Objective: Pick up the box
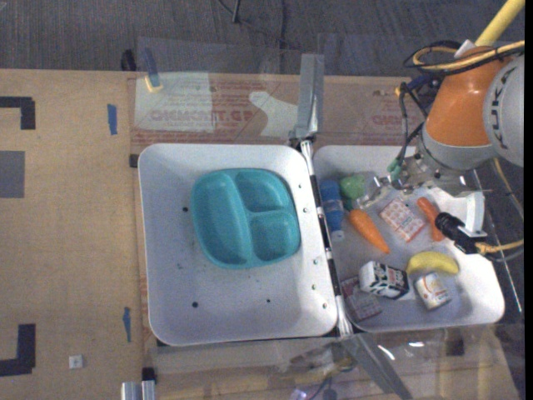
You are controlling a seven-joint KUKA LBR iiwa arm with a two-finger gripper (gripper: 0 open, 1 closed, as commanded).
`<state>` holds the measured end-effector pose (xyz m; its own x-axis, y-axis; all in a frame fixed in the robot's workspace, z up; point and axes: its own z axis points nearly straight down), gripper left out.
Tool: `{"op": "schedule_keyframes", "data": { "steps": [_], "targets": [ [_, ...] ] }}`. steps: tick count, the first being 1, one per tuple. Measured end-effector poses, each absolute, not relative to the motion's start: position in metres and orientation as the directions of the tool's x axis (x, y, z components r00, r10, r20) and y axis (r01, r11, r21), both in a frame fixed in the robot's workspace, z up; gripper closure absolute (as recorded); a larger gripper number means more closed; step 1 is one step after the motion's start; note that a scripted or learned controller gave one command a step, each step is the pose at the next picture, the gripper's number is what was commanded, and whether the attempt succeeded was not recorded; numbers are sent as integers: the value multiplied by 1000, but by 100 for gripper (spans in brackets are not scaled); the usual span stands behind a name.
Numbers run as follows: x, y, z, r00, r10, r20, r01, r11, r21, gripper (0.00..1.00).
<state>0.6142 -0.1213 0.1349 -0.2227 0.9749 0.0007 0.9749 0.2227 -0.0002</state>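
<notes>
Over the right bin's (491,302) back edge, the claw (405,176) is poised; its state cannot be told.
The box (403,220) is crowded between two carrots (369,230), label unreadable.

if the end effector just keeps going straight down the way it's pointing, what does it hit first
Probably the box lying just below the end effector in the right bin, though depth is unclear; the carrot lies close beside.

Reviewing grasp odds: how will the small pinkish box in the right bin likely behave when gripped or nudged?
The box lies flat, so it probably won't roll or tip. It looks like small, light cardboard, likely to slide if nudged. The carrots either side may crowd the gripper.
</notes>
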Motion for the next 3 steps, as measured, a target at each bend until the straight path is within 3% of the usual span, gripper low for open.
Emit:
{"op": "schedule_keyframes", "data": {
  "steps": [1, 2, 3],
  "targets": [
    [594, -169, 88, -284, 959, -4, 959, 284, 7, 0],
    [595, -172, 99, -279, 960, -8, 960, 279, 12, 100],
    [602, -178, 106, -313, 950, -2, 950, 313, 4, 100]
  ]
}}
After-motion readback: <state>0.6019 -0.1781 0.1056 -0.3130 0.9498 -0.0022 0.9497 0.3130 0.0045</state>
